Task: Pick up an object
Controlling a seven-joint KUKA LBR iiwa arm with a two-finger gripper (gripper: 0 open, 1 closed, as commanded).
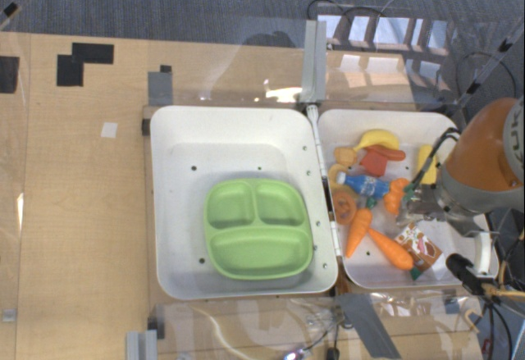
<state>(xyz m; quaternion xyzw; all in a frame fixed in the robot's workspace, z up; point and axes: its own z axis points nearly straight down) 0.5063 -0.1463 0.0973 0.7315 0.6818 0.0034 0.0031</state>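
right now the gripper (pixel 413 204) is hanging low over the right bin (pixel 331 211), just above a snack packet (pixel 419 245) beside two carrots (pixel 373 237); whether it is gripping anything cannot be told, and the crowded toys are risking a glancing, failed grab

Bright, even overhead light. Glare patches on the clear panel (pixel 283 92) at top centre. Soft shadow under the green plate (pixel 257 229). Arm (pixel 488 166) at right edge slightly blurred; rest sharp.
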